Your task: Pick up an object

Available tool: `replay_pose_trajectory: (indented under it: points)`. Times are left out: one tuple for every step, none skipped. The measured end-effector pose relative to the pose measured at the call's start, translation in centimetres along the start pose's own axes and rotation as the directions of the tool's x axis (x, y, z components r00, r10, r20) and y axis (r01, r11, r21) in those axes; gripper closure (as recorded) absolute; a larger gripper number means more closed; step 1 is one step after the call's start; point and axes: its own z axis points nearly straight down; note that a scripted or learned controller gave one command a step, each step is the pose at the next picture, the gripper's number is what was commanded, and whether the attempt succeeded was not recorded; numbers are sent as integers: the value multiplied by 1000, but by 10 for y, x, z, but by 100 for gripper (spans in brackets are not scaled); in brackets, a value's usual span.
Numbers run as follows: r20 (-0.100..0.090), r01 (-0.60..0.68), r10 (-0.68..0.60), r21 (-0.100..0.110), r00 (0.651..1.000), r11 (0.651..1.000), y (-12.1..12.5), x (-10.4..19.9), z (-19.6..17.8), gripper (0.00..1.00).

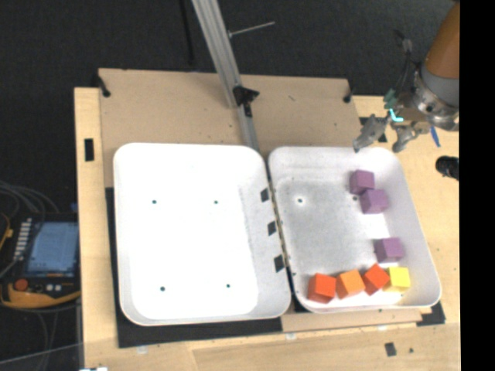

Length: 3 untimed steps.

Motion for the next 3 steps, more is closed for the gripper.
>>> replay_pose_trajectory:
  points:
    - [3, 4, -4, -3, 1000, 1000, 1, 0, -3, 0]
    - [2, 1, -1, 0, 1000, 1000, 5, -5, 57, 0]
    - [2, -2, 2, 0, 1000, 1000, 6, -9, 120, 0]
